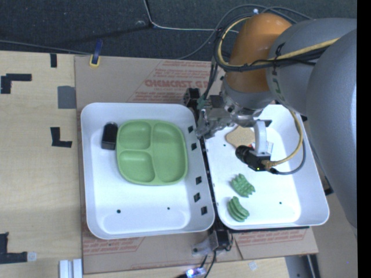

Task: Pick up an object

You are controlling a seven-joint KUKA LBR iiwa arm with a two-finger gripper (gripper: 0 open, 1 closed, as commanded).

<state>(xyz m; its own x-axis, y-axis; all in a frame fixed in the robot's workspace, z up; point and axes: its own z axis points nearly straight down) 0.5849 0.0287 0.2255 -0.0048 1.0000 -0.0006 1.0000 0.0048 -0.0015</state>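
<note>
In the right bin [290, 213] lie two small green ridged pieces, one [242, 185] above the other [237, 208], near its front left. Partly hidden under the arm's wrist, a flat tan piece [240, 137] lies at the back of that bin. The left bin [98, 207] holds a green divided plate [152, 152] with a small black block [109, 135] at its left side. My gripper [211, 122] hangs over the back left corner of the right bin, close to the wall between the bins, with the wrist covering most of it.
The grey arm with its orange band [255, 39] fills the upper right and overhangs the right bin's back half. Cables loop around the wrist. Black clips [197, 181] line the seam between the bins. Cardboard and a wooden bench surround them.
</note>
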